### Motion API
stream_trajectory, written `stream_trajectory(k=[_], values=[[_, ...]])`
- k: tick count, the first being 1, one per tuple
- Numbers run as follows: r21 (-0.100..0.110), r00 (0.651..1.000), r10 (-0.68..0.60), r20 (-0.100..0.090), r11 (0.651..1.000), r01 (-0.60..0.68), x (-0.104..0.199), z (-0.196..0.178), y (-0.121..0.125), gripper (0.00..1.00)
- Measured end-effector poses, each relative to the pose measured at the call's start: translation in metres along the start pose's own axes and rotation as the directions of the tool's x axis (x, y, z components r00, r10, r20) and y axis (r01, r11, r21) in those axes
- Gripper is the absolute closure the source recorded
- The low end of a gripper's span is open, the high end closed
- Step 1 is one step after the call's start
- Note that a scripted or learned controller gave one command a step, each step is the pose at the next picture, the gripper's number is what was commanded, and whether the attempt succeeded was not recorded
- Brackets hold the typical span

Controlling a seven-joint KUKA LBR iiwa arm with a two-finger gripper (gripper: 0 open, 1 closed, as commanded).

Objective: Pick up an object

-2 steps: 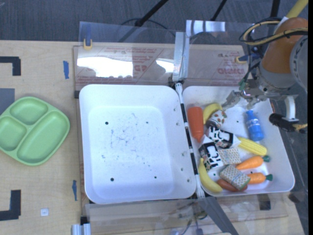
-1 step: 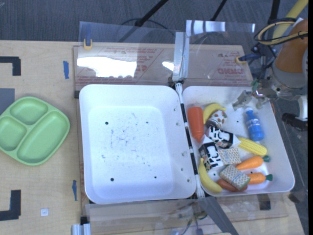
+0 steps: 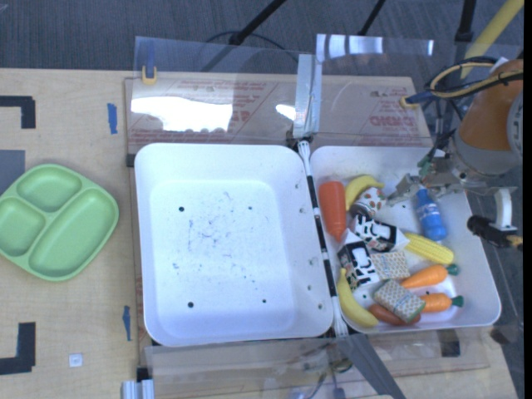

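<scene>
The right bin (image 3: pixel 486 277) holds a pile of toy items. Among them are a red-orange pepper (image 3: pixel 332 209), a yellow banana (image 3: pixel 359 188), a blue bottle (image 3: pixel 430 214), a corn cob (image 3: pixel 428 246) and two carrots (image 3: pixel 428 277). There are also black-and-white cow-patterned pieces (image 3: pixel 378 235), a sponge (image 3: pixel 399 299) and a second banana (image 3: pixel 353 302). My gripper (image 3: pixel 420 181) hangs over the bin's back right part, just above the blue bottle and to the right of the upper banana. I see nothing held in it.
The left bin (image 3: pixel 220 235) lies beside the right one, with a ridge between them. A green divided plate (image 3: pixel 54 220) rests on the bench at far left. Clear plastic walls (image 3: pixel 307 90) stand behind both bins. Cables and the arm occupy the right side.
</scene>
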State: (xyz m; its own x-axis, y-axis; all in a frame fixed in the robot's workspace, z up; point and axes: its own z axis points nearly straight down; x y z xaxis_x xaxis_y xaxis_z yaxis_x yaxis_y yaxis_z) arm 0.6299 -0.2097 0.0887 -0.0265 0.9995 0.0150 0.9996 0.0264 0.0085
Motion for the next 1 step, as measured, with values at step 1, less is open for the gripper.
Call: stream_trajectory(k=[1], values=[[-0.002,1.000,0.000,0.010,1.000,0.000,-0.0034,-0.0105,0.0000,1.00]])
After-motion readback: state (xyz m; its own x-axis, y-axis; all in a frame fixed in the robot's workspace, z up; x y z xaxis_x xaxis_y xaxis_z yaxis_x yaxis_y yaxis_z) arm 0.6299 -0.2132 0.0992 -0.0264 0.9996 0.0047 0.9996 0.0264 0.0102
